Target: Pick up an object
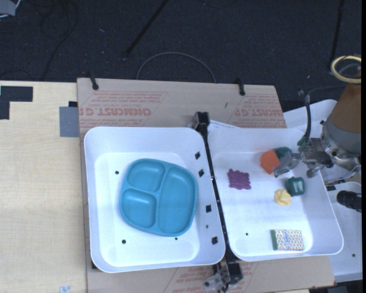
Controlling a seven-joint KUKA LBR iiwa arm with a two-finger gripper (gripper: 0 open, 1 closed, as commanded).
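Camera view: gripper point(291, 165) hangs over the right bin point(256, 249), fingers spread, pinching nothing, between the orange object point(269, 161) on its left and the teal block point(294, 186) just nearer.

Bench, two white bins and a blue tray, seen from above

A pale wooden bench top point(30, 182) fills the left of the frame, with dark patches near its upper left. A brown cardboard sheet point(171, 105) with red print lies under two shallow white bins. The left bin point(100, 142) at centre holds a blue divided tray point(158, 196) with three compartments, lying flat. The right bin point(250, 142) touches it along a black clamped seam. Dark carpet point(171, 23) with black cables spans the top of the frame.
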